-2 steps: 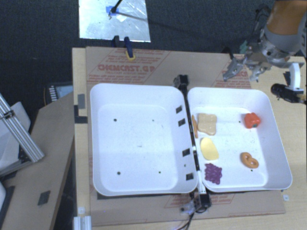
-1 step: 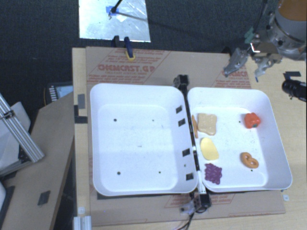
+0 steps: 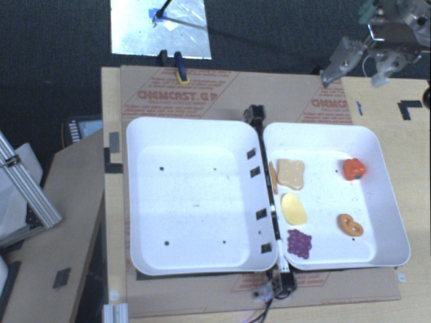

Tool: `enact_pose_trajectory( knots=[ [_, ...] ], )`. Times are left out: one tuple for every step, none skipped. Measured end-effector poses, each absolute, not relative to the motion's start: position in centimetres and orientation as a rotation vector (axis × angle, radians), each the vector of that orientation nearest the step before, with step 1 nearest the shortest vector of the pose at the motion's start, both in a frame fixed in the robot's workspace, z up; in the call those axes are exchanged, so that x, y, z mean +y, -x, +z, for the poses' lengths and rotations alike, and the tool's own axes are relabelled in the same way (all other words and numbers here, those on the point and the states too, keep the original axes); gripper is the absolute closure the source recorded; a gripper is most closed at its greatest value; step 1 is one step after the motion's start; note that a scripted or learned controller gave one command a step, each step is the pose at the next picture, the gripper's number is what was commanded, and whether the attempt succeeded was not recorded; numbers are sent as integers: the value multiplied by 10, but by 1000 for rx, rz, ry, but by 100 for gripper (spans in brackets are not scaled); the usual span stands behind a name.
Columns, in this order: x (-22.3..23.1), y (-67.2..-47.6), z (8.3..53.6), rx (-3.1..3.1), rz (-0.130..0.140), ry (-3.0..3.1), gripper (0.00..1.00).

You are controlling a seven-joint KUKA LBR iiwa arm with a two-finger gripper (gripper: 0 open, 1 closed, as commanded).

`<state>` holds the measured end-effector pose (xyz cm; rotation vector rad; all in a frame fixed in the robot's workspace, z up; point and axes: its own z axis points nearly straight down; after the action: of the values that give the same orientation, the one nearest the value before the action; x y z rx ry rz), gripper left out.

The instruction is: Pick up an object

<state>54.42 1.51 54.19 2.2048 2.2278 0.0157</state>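
- Right shallow white bin [image 3: 385,180] carries five pieces.
- Tan toast-shaped slice [image 3: 291,173] sits near the divider; pale yellow oval piece [image 3: 293,209] just below it.
- Purple bunch of grapes [image 3: 300,243] lies at the bin's near corner.
- Red-orange pepper-like piece [image 3: 353,169] rests toward the far right; brown pretzel [image 3: 350,225] lies nearer the front.
- Left shallow white bin [image 3: 188,194] lies alongside, touching at the middle.
- Grey two-finger gripper [image 3: 357,73] hangs beyond the bins over the bench, fingers spread, nothing between them.

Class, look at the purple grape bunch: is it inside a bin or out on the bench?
Inside. The grape bunch lies on the right bin's floor near its front left corner.
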Motion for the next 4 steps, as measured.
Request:
enact_pose_trajectory(
  knots=[
    [12, -546, 547, 2227, 7, -2208, 100],
    [93, -485, 535, 2230, 2, -2213, 100],
    [164, -487, 405, 2237, -12, -2214, 100],
    [134, -487, 543, 2215, 23, -2217, 100]
  ],
)
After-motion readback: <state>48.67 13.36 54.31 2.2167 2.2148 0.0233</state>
